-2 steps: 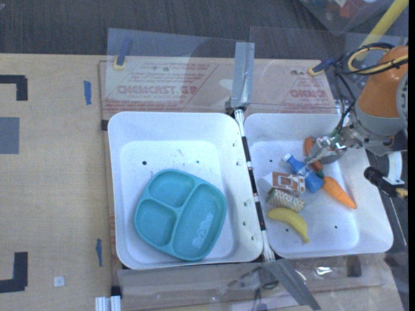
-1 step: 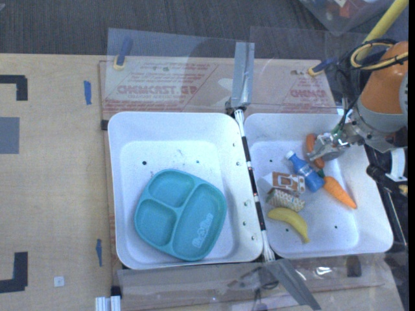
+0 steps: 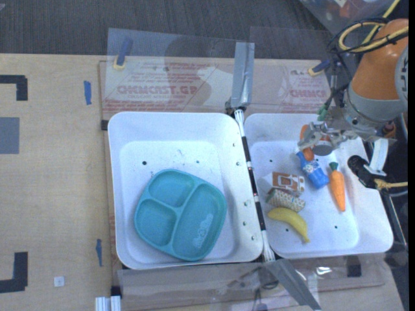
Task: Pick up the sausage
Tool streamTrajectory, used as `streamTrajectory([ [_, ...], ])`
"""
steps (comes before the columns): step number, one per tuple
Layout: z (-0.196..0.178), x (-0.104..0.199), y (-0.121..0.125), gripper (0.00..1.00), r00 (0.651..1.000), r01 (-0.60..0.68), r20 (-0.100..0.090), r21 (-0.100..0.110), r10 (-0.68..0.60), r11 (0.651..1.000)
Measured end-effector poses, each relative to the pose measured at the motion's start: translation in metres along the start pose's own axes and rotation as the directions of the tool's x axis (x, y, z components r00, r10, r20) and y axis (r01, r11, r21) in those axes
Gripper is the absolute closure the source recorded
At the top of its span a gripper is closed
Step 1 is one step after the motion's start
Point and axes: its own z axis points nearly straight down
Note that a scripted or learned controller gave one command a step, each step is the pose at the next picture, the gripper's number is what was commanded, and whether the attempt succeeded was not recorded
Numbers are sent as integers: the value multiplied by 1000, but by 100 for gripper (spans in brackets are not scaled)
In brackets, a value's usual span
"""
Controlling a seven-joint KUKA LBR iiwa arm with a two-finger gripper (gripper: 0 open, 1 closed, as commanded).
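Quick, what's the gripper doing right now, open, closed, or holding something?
Gripper: low over the right bin; open or closed cannot be told, and no item is seen in its grasp.

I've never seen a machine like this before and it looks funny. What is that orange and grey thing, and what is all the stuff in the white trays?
That orange and grey thing is a robot arm. It reaches in from the right, and the picture comes from one camera fixed above the bench, looking down at a slant. At the arm's end is a gripper, like a hand with two fingers, hanging over the right bin. I can't tell whether it is holding anything.

In that bin lie toy foods: a banana, a carrot, a blue packet, a small orange and white box and a brownish piece under it. The robot should pick up a sausage, but I can't say for sure which piece that is.

The left bin holds a turquoise plate with sections.
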Motion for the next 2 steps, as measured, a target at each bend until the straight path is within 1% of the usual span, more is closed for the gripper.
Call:
streamTrajectory([
  [1,90,29,-5,100,914,-406,-1,-12,406,914],
  [2,-3,54,38,100,987,-158,1,1,158,987],
])
